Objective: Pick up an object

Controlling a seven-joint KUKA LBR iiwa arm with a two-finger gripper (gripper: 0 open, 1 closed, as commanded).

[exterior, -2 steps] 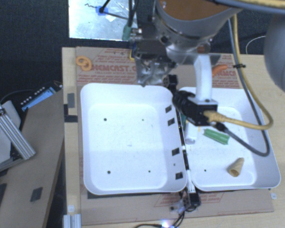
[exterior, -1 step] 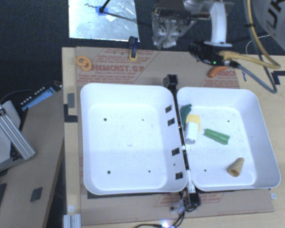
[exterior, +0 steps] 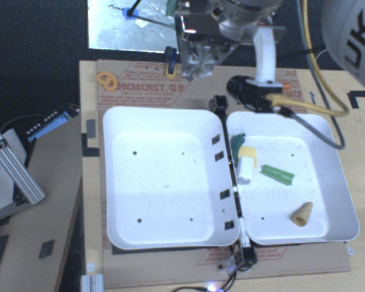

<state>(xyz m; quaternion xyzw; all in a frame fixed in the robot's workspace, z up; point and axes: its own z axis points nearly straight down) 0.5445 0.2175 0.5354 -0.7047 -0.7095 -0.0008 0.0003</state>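
Overhead, the gripper (exterior: 194, 66) hangs above the bench beyond the far rim of the left bin (exterior: 118, 123), over the printed cardboard (exterior: 146, 87); whether its jaws stand apart or together I cannot tell, since that part is blurred; nothing shows between them. All the objects lie in the right bin (exterior: 334, 163): a dark green piece (exterior: 238, 142) by the divider, touching a yellow block (exterior: 247, 154); a white piece (exterior: 244, 171) just below it; a green stick (exterior: 277, 174) beside that; a tan cone (exterior: 302, 213) nearer the front right corner, apart from the rest.
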